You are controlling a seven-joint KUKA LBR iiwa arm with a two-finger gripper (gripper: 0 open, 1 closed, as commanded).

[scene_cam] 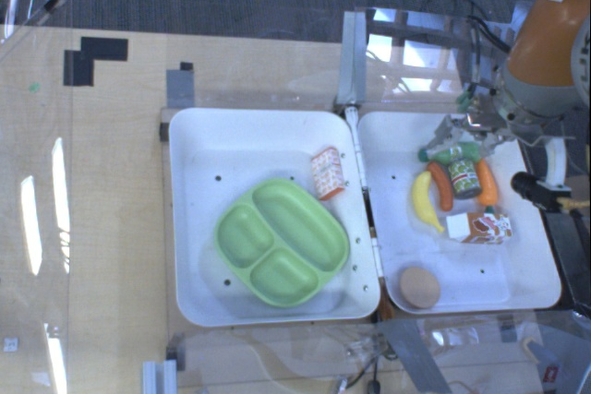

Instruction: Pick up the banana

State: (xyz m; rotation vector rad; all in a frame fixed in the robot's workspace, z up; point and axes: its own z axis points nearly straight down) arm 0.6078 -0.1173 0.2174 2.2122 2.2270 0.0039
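The yellow banana point(425, 201) lies in the right bin point(526, 286), near its left wall, curved and pointing up-down. A red sausage point(442, 185) lies against its right side. My gripper point(469, 141) hangs over the bin's upper middle, up and to the right of the banana and apart from it. Its fingers stand open, spread over a green item point(447, 152) and the top of a green can point(463, 178). Nothing is held between them.
An orange carrot point(487, 183) and a printed packet point(480, 227) lie right of the can. A brown round item point(419, 287) sits at the bin's front left. The left bin point(189, 198) holds a green divided plate point(282, 242) and a small snack packet point(327, 173).
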